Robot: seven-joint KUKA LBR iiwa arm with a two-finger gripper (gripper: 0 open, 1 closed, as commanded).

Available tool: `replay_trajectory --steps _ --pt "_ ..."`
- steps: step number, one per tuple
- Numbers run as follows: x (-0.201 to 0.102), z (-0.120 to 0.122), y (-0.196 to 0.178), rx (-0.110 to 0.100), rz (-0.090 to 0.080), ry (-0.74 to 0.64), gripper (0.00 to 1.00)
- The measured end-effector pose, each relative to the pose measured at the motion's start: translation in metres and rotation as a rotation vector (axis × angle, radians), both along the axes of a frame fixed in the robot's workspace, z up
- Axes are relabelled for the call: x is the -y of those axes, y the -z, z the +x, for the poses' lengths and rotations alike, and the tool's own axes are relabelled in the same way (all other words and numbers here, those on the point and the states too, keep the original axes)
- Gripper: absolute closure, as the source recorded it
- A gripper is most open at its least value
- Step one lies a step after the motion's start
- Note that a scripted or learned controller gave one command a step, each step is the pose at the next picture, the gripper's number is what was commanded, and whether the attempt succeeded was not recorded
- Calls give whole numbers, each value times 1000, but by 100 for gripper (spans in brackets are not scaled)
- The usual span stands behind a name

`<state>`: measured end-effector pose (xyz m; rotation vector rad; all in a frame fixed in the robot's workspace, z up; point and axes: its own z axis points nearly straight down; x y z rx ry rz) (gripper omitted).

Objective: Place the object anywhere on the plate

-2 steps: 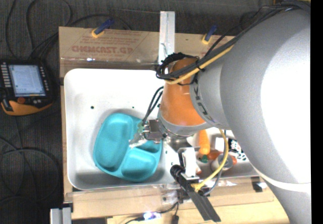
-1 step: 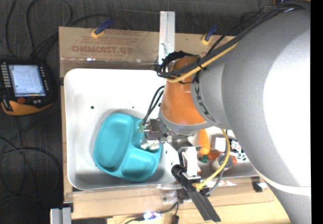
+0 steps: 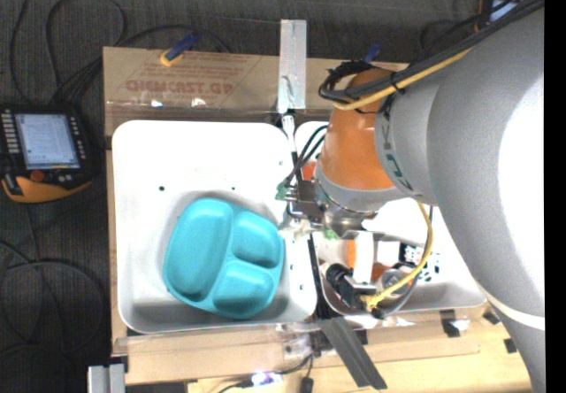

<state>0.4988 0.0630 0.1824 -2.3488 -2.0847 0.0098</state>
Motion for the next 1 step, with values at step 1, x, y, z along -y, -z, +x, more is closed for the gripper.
replay_trajectory --steps 1 --pt "-78 14 -17 0 1 -111 100"
